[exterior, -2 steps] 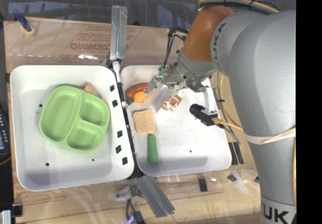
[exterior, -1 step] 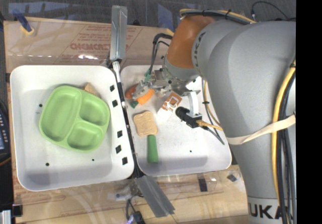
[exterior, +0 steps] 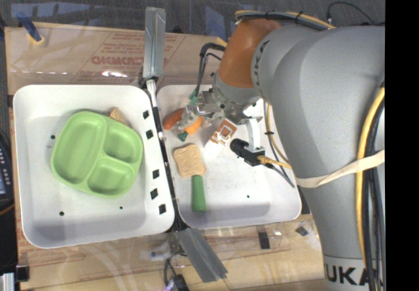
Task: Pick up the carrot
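The carrot (exterior: 175,119) is a small orange piece lying in the upper left part of the right bin (exterior: 278,201), close to the divider. My gripper (exterior: 196,113) hangs right over it, at the end of the grey arm with the orange band, and covers the carrot's right part. More orange (exterior: 192,127) shows just below the gripper. The view does not show whether the carrot is held.
A toast slice (exterior: 189,160) and a green cucumber (exterior: 198,194) lie below the carrot in the right bin. A small brown and white item (exterior: 224,133) sits beside the gripper. The left bin (exterior: 33,218) holds a green divided plate (exterior: 98,152) with a tan piece (exterior: 118,114) behind it.
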Robot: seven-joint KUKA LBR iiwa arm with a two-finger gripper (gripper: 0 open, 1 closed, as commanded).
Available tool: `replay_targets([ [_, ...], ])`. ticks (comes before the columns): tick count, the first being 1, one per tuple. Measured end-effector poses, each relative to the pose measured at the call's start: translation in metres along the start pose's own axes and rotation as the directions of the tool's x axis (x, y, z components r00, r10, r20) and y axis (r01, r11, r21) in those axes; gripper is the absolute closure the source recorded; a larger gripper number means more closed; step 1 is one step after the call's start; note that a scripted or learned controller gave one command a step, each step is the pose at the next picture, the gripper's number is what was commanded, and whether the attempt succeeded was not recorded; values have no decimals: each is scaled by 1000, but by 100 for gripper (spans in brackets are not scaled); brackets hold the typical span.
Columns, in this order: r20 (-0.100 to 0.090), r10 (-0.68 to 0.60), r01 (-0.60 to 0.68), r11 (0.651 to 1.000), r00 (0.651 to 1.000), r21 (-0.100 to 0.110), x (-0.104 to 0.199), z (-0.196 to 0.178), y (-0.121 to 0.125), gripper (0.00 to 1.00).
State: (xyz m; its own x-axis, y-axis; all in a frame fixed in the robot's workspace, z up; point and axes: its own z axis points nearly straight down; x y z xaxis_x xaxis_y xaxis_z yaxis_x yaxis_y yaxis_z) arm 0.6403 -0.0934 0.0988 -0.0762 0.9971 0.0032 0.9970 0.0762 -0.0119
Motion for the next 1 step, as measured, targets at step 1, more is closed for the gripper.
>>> replay_targets([
  [1, 1, 258, -258, 966, 966, -10, 39, -92, 19, 100],
])
